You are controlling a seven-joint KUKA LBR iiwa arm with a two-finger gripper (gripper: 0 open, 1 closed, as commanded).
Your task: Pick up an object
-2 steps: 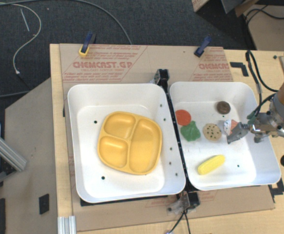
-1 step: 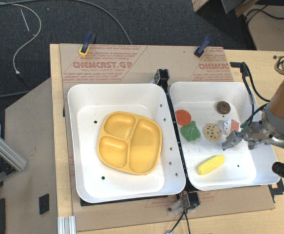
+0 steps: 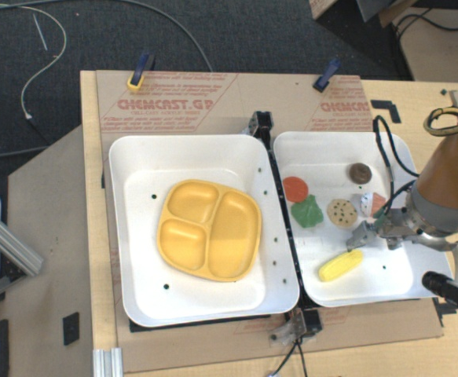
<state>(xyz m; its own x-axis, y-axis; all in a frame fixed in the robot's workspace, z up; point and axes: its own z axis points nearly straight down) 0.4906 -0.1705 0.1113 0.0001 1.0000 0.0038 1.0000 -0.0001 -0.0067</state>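
Observation:
The right bin (image 3: pixel 386 285) holds several small items. A yellow corn cob (image 3: pixel 340 265) lies near its front, and a speckled cookie (image 3: pixel 341 211) sits in the middle. A green leafy piece (image 3: pixel 306 212) rests beside a red round piece (image 3: pixel 294 188), with a brown disc (image 3: pixel 360 173) toward the back. A small white and red item (image 3: pixel 372 204) lies partly under the arm. My gripper (image 3: pixel 372 234) hangs low in this bin, just right of the cookie and just above the corn's right end. I see nothing held in it.
The left bin (image 3: pixel 126 210) carries a yellow divided plate (image 3: pixel 210 229). A black divider with clamps runs between the bins (image 3: pixel 279 210). The arm's orange band (image 3: pixel 448 181) and black cables (image 3: pixel 386 151) hang over the right bin's right side.

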